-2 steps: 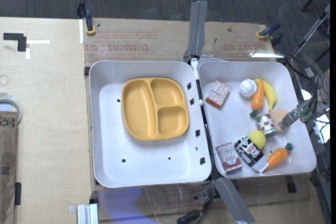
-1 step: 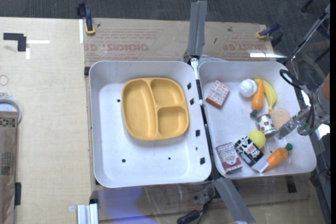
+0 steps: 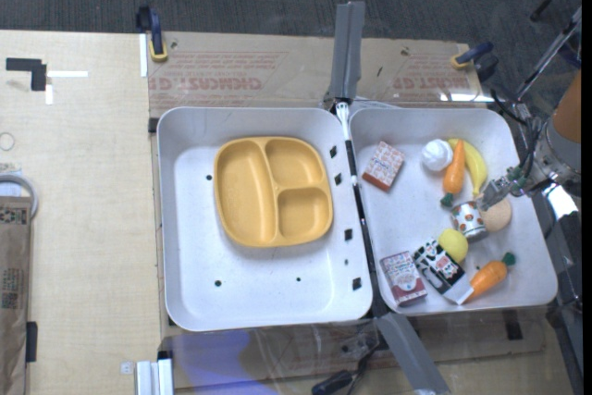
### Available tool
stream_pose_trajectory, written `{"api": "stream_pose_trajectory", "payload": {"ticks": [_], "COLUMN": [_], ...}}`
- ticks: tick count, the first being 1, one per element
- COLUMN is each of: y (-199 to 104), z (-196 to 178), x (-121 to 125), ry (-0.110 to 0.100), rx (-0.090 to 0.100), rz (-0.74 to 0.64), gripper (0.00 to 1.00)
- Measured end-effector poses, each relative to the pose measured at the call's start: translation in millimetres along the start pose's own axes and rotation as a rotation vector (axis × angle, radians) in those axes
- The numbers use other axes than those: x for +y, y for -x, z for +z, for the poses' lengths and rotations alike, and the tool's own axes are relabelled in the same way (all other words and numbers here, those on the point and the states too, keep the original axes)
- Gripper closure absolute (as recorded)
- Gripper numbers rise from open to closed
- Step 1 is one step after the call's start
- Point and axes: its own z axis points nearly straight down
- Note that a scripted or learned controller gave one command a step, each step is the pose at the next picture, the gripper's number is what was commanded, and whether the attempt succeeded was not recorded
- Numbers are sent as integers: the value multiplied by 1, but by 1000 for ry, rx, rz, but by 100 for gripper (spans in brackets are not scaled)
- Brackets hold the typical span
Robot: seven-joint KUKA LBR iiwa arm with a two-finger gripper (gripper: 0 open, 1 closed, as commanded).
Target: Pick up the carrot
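Two shallow white bins sit side by side on the worktop (image 3: 74, 199). The left bin (image 3: 185, 291) carries a yellow divided plate (image 3: 274, 191), while the right bin (image 3: 407, 129) is crowded with small toys. One carrot (image 3: 454, 166) lies near the far side of the right bin, slanted, pressed between a white ball (image 3: 436, 154) and a banana (image 3: 474, 164). A second carrot (image 3: 487, 277) lies near the front right corner, its green top pointing toward the bin's right wall. The tool (image 3: 497, 191) hangs over the right part of this bin, close above a small printed can (image 3: 469, 220) and a tan egg-shaped piece (image 3: 497, 216); it is thin, dark and blurred, and I cannot tell how it stands or whether it touches anything. The arm (image 3: 566, 129) is cut off at the right, only a grey and orange patch showing. Also there: a lemon (image 3: 452, 243), a red box (image 3: 383, 166), another small carton (image 3: 402, 276), and a black-and-white carton (image 3: 437, 265) with unreadable print.
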Motion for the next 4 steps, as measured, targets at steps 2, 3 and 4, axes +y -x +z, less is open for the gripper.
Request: {"api": "stream_pose_trajectory", "payload": {"ticks": [2, 3, 4], "y": [-22, -46, -37], "z": [-32, -33, -41], "x": [-50, -40, -44], "ry": [0, 1, 0], "rx": [0, 0, 1], "rz": [0, -160, -294], "gripper": [100, 100, 100]}}
